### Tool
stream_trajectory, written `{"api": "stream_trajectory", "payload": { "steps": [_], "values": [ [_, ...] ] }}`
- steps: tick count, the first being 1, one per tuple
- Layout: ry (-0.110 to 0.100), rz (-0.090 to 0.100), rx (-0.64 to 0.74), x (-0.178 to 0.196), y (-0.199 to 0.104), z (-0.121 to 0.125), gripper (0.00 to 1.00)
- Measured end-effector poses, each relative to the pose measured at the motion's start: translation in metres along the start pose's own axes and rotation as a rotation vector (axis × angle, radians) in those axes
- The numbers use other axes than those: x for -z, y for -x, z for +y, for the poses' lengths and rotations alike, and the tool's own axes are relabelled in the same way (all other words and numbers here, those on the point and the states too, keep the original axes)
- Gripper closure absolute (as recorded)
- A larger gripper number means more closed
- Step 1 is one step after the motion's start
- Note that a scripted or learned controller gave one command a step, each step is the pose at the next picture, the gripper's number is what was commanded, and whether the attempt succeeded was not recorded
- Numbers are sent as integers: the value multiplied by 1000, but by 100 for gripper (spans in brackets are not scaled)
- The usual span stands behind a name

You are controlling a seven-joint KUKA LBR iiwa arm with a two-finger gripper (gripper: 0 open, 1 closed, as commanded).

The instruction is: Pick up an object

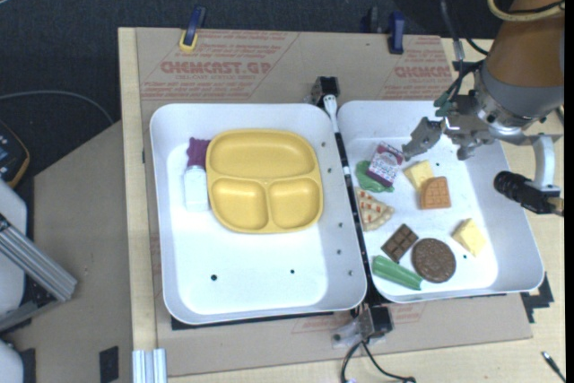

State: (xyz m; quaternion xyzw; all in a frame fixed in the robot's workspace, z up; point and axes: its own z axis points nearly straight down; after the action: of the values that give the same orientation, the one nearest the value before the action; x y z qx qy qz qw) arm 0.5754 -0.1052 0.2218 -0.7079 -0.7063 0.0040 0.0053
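My gripper [446,142] hangs over the back of the right bin [511,220], open, with its two fingers spread and nothing between them. Just below it lie a purple snack packet [387,164], a yellow cheese cube [417,173] and an orange waffle cracker [435,193]. Further forward are a pizza slice [374,209], a chocolate bar piece [399,241], a round brown cookie [434,258], a green pea pod [395,272] and a pale yellow wedge [470,237]. A green piece [367,176] sits partly under the packet.
The left bin [251,282] holds a yellow divided plate [265,179] and a white bottle with a purple cap [195,178] beside it. The arm's orange band [529,49] rises at the right. Clamps stand at the bench's back edge.
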Motion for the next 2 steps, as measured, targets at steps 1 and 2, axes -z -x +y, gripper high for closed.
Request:
{"api": "stream_trajectory", "payload": {
  "steps": [1,2],
  "values": [
    [13,-1,2,7,0,3,0],
    [7,0,2,-38,-1,-4,0]
  ]
}}
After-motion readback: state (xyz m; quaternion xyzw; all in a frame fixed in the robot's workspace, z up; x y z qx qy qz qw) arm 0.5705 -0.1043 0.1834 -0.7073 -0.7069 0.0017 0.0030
